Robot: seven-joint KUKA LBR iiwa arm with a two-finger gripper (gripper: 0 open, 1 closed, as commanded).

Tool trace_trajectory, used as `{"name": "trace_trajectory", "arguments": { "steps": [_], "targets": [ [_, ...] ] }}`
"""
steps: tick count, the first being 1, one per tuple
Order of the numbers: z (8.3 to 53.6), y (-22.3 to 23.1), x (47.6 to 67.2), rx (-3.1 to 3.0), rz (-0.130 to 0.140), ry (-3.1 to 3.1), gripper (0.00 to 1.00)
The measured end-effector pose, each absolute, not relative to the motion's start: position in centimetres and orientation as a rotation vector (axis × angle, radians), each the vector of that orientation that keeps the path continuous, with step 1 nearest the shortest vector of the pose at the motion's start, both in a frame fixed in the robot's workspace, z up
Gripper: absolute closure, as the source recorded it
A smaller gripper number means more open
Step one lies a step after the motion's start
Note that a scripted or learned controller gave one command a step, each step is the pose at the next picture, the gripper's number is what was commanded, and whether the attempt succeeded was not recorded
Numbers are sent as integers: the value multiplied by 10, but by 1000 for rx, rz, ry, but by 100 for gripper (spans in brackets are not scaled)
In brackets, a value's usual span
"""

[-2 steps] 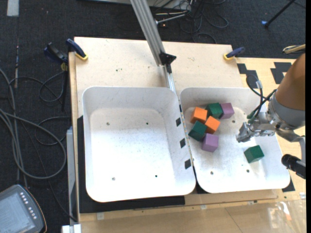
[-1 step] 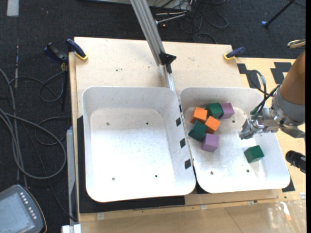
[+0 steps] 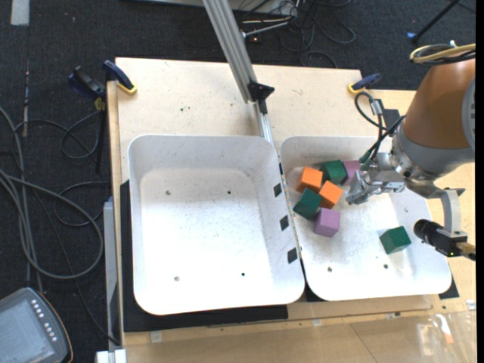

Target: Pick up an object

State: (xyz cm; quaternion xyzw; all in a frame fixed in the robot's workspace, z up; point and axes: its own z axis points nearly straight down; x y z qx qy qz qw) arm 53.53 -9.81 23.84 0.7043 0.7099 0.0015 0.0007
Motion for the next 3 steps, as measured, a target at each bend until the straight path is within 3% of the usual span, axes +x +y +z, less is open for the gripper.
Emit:
{"name": "trace_trajectory", "arguments": {
  "steps": [3],
  "targets": [
    [219,54,576,2213,3,2231,100]
  ]
}}
